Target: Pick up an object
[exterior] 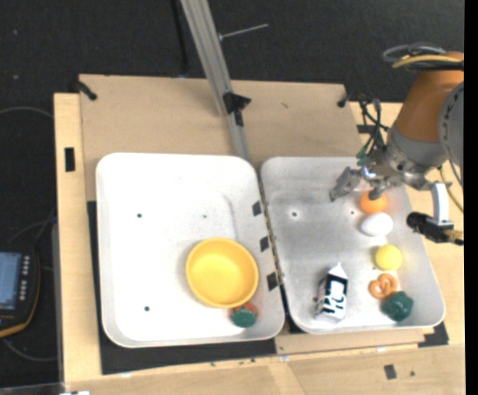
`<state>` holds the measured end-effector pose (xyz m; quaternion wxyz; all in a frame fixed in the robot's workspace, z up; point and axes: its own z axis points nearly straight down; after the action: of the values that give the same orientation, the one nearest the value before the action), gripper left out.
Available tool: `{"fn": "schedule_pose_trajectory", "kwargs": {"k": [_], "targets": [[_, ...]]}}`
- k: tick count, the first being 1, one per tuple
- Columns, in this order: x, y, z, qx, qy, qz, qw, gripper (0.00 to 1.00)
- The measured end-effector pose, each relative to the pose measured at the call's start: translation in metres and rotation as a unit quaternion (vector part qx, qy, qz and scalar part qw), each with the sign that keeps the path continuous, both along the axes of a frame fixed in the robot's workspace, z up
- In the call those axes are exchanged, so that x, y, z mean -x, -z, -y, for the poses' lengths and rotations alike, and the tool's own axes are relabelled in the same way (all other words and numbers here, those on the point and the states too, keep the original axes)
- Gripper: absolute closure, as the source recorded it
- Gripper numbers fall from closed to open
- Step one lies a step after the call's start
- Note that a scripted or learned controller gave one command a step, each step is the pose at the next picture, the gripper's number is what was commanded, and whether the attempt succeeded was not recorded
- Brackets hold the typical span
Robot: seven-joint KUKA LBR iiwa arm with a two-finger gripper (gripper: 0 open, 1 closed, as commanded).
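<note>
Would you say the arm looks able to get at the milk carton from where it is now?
Probably yes: the milk carton lies apart from the other items in the right bin, with bare floor between it and the end effector.

You're at a robotics lab bench (164, 113), teach pendant (4, 290) at its left edge, grey-and-orange arm (424, 122), two white bins (164, 188).

Both bins, left (140, 188) and right (304, 196), look like smooth white plastic with a dull sheen, the right one greyer and scuffed. The yellow bowl (221, 271) appears glossy plastic. The bench (156, 113) is matt, pale wood or board. The slanted pole (210, 52) seems brushed metal.
</note>
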<state>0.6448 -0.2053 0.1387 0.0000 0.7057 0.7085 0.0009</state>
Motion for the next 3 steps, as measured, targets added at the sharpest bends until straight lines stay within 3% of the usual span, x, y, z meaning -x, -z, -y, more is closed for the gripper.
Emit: {"fn": "schedule_pose_trajectory", "kwargs": {"k": [1,3], "targets": [[-0.001,-0.014,0.001,0.001,-0.001,0.003,1.0,1.0],[-0.009,-0.123,0.004,0.0017,-0.001,0.003,1.0,1.0]]}}
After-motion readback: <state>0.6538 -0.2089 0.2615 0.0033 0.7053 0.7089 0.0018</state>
